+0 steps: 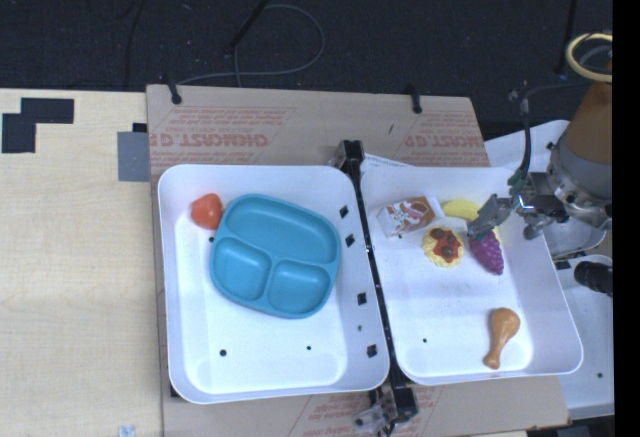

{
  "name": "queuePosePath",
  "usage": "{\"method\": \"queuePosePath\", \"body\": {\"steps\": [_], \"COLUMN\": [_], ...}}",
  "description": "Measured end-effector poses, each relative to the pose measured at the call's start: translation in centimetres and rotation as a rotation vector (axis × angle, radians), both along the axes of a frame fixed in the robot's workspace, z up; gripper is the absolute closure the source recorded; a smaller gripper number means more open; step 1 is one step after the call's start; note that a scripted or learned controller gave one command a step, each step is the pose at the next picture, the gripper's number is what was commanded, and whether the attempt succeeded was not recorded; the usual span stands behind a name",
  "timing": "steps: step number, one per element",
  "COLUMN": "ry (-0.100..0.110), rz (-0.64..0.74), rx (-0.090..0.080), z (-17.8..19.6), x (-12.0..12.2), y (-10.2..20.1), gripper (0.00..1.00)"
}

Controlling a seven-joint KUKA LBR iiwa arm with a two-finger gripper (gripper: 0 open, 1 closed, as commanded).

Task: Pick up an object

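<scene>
- The arm reaches in from the right and sets its claw low over the upper part of the right bin, where most of the small toys are bunched. That cluster looks like the reason for reaching in there.
- The dark fingers of the claw sit just above the purple grape bunch, close enough to look as if they touch it. Whether they are spread or closed I cannot tell, and nothing can be seen caught between them.
- Any toy would satisfy the task. The grapes are the likeliest target, lying just beside a round yellow and red food piece near the middle of the bin.
- A yellow banana and a red and white packet lie to the left of the claw, near the bin's far wall. This crowding could make a clean grip awkward.
- A drumstick lies alone near the front of the bin, well apart from the rest.
- The left bin carries a blue divided plate with a red tomato beside its corner, away from the arm.
</scene>
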State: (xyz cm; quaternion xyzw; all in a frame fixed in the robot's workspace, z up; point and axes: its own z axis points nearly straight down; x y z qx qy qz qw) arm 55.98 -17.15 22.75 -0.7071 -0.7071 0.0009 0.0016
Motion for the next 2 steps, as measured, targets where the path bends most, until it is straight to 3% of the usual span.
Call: {"method": "queuePosePath", "body": {"steps": [2], "ry": [0.004], "rz": [0.000], "rx": [0.001], "z": [-11.6], "x": [-1.4], "y": [-0.3], "gripper": [0.00]}}
